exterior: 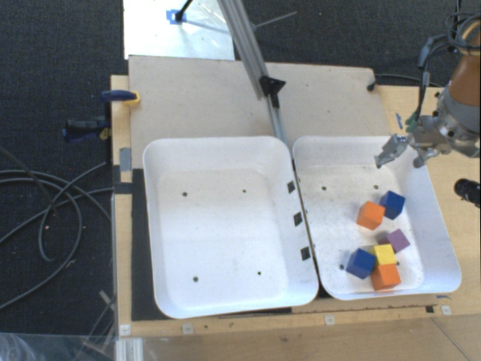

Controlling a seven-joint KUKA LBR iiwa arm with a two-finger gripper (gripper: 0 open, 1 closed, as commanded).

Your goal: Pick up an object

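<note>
Camera view shows the gripper [403, 150] over the right bin's [331, 171] far right corner, fingers spread and holding nothing. Six blocks cluster toward that bin's near right side: an orange cube [370, 215] touching a blue cube [392, 204], then purple [397, 240], yellow [385, 254], blue [361, 263] and orange [386, 276] blocks bunched together, with bare floor along its left half.

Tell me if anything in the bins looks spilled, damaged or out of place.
Nothing stands out. Six small blocks sit inside the right bin, clustered toward its near corner; the hand is above that bin's far edge.
</note>
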